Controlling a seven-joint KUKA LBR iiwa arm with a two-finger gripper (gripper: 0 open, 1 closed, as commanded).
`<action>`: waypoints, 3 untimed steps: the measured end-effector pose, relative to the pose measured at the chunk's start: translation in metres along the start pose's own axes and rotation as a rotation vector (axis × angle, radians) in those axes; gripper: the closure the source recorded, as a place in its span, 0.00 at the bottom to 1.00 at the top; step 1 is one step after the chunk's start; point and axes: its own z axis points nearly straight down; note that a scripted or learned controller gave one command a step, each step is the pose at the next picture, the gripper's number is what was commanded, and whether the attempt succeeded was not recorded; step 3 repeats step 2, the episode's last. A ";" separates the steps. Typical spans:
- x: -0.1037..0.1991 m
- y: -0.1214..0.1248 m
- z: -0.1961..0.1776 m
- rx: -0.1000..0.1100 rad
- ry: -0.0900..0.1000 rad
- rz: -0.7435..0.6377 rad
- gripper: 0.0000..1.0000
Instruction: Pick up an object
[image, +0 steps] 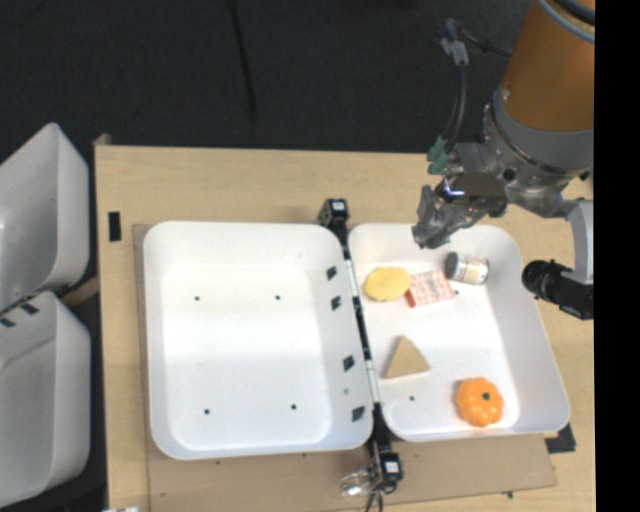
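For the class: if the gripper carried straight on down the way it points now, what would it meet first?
Probably bare floor of the right bin near its far edge: the gripper points down there, with the yellow disc and the red-and-white packet just nearer. Depth is hard to judge from one view.

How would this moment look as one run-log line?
gripper: above right bin's far edge | nothing seen held | nearest: round yellow piece | orange pumpkin toy: untouched

We see two bins side by side on the bench (120, 330). In the right bin (530, 340), a round piece (387, 284) lies left of a small packet (430, 289), a wedge (405, 358) nearer us, a pumpkin (480, 401) right of it.
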 end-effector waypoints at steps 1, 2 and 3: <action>-0.037 -0.020 0.072 0.011 -0.003 0.012 1.00; -0.047 -0.019 0.070 0.004 -0.003 0.009 1.00; -0.047 -0.019 0.070 0.004 -0.003 0.009 1.00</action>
